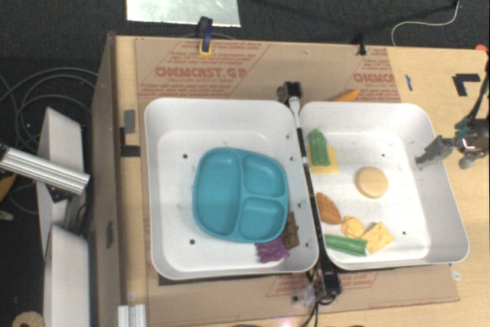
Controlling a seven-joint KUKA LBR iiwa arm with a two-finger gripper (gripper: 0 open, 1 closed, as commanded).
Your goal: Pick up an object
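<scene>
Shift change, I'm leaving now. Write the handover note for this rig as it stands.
Gripper: at the right bin's right rim, nothing seen between the jaws; open or shut cannot be told.
Right bin holds: round tan piece in the middle, green piece on a yellow block at the left wall, orange-brown piece, green bean-like piece and yellow chunks near the front.
Left bin: teal divided plate, purple piece at its front edge.
Done: nothing picked.
Left: grasp and lift one object.
</scene>
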